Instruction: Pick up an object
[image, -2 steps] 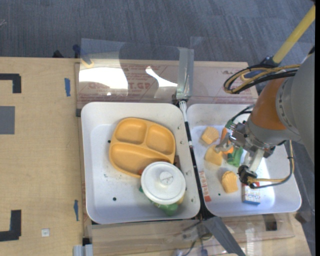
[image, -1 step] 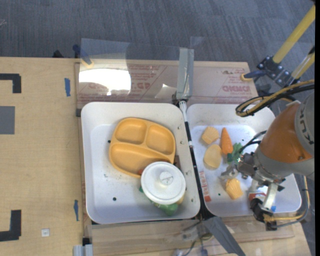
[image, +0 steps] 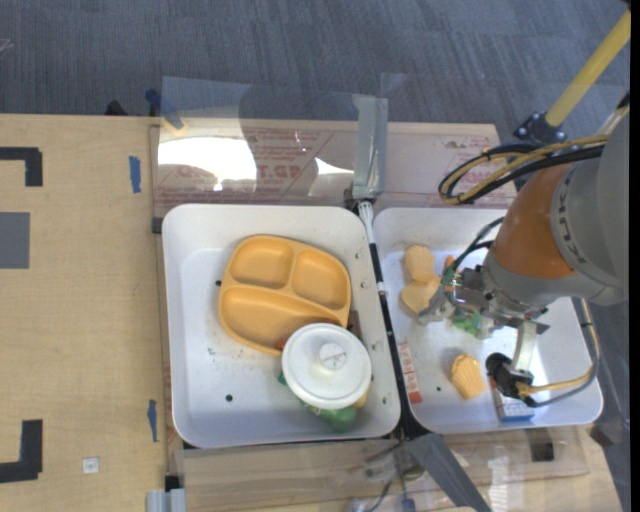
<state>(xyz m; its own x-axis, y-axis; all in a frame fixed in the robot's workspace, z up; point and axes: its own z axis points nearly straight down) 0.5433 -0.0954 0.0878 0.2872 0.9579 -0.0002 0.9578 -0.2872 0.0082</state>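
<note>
The grey arm with the orange band comes in from the right of the frame and its two-finger gripper (image: 462, 305) is down low in the right-hand shallow white bin (image: 575, 395), hovering over something small and green (image: 467, 322) (can't tell what it is, and honestly can't tell how the gripper is set either). Just left of it are two pale yellow rounded lumps (image: 420, 278), one above the other and touching, and a third ridged yellow lump (image: 466, 376) lies below, near the bin's bottom edge. The left-hand white bin (image: 190, 330) holds an orange divided plastic plate (image: 275, 285), with a round white lidded cup (image: 326, 364) overlapping its lower right corner.
</note>
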